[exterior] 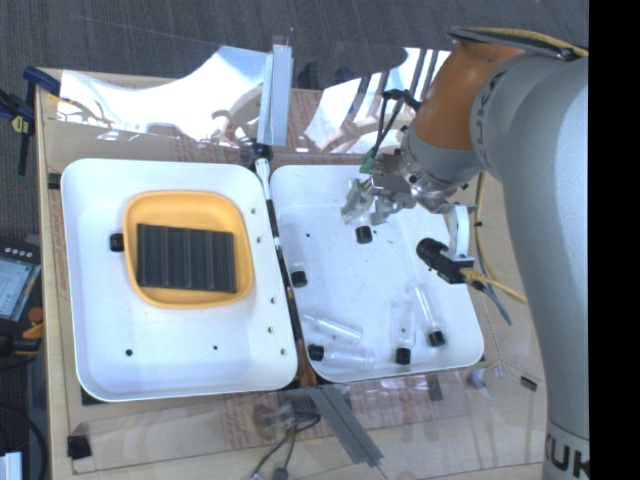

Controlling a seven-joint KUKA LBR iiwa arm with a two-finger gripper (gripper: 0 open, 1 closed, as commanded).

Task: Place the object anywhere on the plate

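A yellow plate point(185, 213) with a dark ridged insert point(187, 256) lies in the left bin point(100, 358). Several clear tubes with black caps lie in the right bin point(330, 268): one point(336, 328) near the front left, one point(403, 330) at the front middle, one point(429, 313) at the front right. A small black cap point(363, 233) sits in the upper middle of that bin. My gripper point(362, 202) hangs over the back of the right bin, just above and behind that cap. Nothing shows held in it.
A small black piece point(117, 241) lies in the left bin beside the plate's left rim. A divider bar point(280, 258) separates the bins. The arm's wrist point(440, 158) and cables point(480, 268) overhang the right bin's right side. Crumpled foil point(200, 98) lies behind the bins.
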